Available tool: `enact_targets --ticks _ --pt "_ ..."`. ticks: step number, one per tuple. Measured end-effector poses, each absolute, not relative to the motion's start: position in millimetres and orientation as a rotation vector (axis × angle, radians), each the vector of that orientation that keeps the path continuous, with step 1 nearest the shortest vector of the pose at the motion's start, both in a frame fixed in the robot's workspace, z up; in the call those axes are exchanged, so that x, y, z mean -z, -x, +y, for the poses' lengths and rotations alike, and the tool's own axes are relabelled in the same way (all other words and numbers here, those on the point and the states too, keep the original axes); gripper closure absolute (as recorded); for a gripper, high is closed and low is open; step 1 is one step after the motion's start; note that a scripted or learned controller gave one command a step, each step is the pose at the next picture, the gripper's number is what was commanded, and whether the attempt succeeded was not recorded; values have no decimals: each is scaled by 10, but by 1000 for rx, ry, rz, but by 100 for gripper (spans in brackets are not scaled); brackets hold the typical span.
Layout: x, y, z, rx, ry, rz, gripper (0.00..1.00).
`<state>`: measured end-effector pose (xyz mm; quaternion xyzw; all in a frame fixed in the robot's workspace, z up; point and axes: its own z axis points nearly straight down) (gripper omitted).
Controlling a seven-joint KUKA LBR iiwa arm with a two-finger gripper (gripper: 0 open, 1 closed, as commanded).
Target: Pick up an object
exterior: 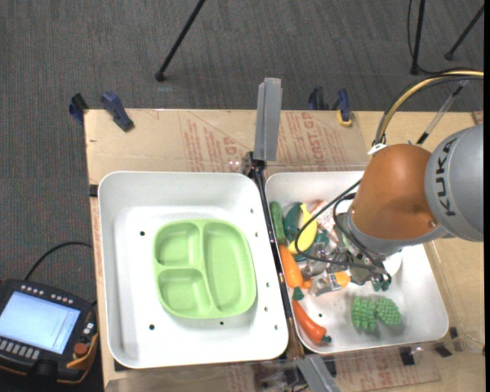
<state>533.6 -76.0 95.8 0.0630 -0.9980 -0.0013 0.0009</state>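
Black-cased, the teach pendant with a lit screen (34,327) lies nearest, off the table's left front corner on the grey carpet. Behind it, the cardboard-covered table (188,133) carries two shallow white plastic bins side by side. In the left white bin (118,211) sits a light green plastic plate with three compartments (205,269), flat and roughly centred. The right white bin (429,300) holds the toy food: at its front left corner lies an orange carrot-shaped toy with a green tip (309,325), and near the front right a knobbly green toy like a bunch of grapes (376,314), apart from the carrot. Farther back along the left wall a second orange carrot-shaped toy (291,269) lies lengthwise, with a yellow banana-shaped toy (307,235) and a dark green cucumber-shaped toy (277,218) just beyond it, crowded together. The gripper (349,269) hangs low over the middle of this bin, among the crowded toys, beneath the arm's orange band (392,194); whether its fingers are apart or together I cannot tell, and nothing is visibly between them. At the far edge, blue clamps (114,109) grip the table, and black tripod legs (184,27) stand on the carpet beyond.
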Motion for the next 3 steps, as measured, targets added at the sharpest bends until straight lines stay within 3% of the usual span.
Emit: enact_targets --ticks 1,2,3 --pt "-2256 -5911 -509 -1 -195 -3150 100" --pt "-2092 -6080 -677 2 -222 -3134 100" --pt "-2011 -5422 -869 2 -37 -3141 100"
